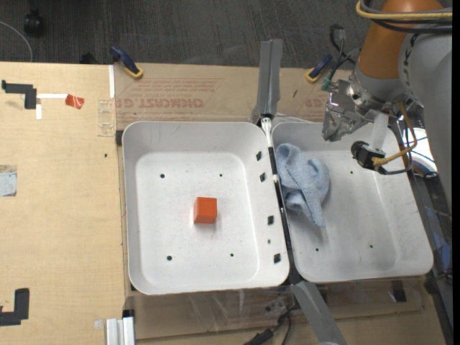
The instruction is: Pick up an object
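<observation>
Nothing's picked up yet: the small orange-red cube [205,210] sits untouched left of the crumpled pale-blue cloth [305,187], while beyond the cloth the grey two-finger gripper [336,129] hovers over the right white plastic bin's [392,254] far edge, its grip too blurred to judge.

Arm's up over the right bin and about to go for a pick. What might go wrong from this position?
1. The blue cloth lies bunched against the divider between the bins; a grasp there may catch only a fold, or graze that wall.
2. The orange block sits in the left bin, across the divider from the gripper, so reaching it means clearing that wall.
3. A black-and-yellow cable loops below the wrist and might snag going down.
</observation>
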